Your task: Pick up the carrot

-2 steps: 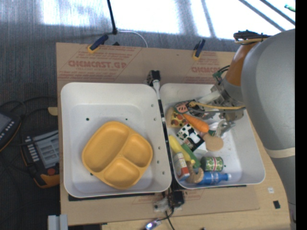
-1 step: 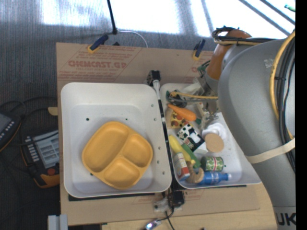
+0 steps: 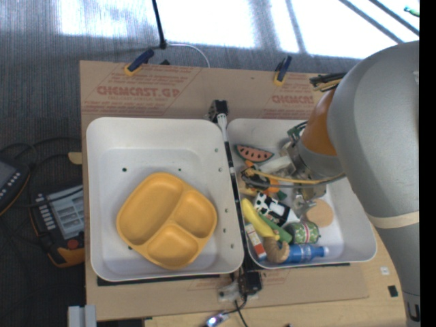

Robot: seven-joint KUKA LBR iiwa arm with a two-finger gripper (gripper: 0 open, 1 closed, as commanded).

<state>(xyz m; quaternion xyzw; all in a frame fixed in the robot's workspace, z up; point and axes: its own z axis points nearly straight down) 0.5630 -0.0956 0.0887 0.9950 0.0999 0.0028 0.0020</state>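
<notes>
Bench: brown board (image 3: 136,87) under both bins, printed in red "CHEMCAST GP" at its upper left. The same print repeats at upper right, readable only as "CHEMCA" before the arm (image 3: 381,135) covers it. Two yellow-and-blue clamps (image 3: 138,61) grip the board's far edge.

Left bin (image 3: 109,135): one yellow plate (image 3: 167,218) with three compartments, sitting near the middle.

Right bin (image 3: 354,244): crowded.
- Watermelon slice (image 3: 254,153) near the far left corner.
- Banana (image 3: 253,216) along the left wall.
- Black-and-white patched block (image 3: 274,210) just beside the banana.
- Green can (image 3: 304,234) and blue bottle (image 3: 306,253) at the near wall; labels too small to read.
- Tan disc (image 3: 321,214) to the right of the block.

Carrot (image 3: 261,178): a slim orange piece, as best I can tell, lying between the watermelon slice and the banana, left of centre in the right bin.

Gripper (image 3: 304,199): low over the right bin's middle, just right of the carrot, under the arm's orange band. Whether it is released or clenched cannot be told; the wrist hides it.
</notes>
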